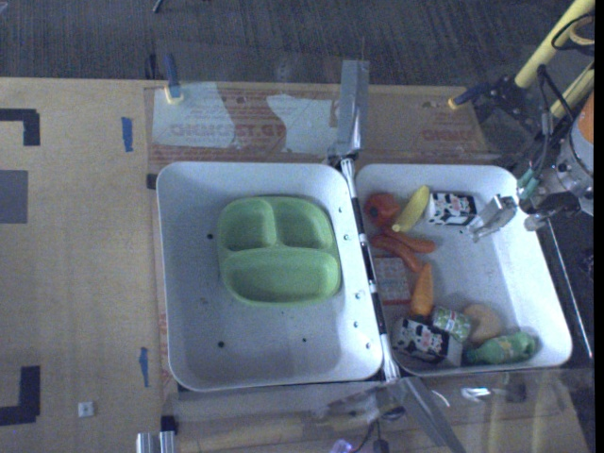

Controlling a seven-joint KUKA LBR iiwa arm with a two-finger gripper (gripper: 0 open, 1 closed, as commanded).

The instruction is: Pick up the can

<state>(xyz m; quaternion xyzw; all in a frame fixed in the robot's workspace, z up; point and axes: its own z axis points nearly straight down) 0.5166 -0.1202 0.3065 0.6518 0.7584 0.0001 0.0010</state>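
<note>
The can [451, 324] is small with a green label. It lies near the front of the right bin [538, 281], between a black-and-white carton [421, 339] and a tan round item [484, 320]. My gripper [494, 219] hangs over the back right part of that bin, just right of a second black-and-white carton [450, 208]. It is well away from the can, and nothing shows in its grasp.
The right bin also holds a yellow banana [412, 209], red and orange pieces [401, 244], a carrot [422, 291] and a green item [503, 349]. The left bin [189, 328] holds a green divided tray [278, 250]. A metal divider [363, 253] separates the bins.
</note>
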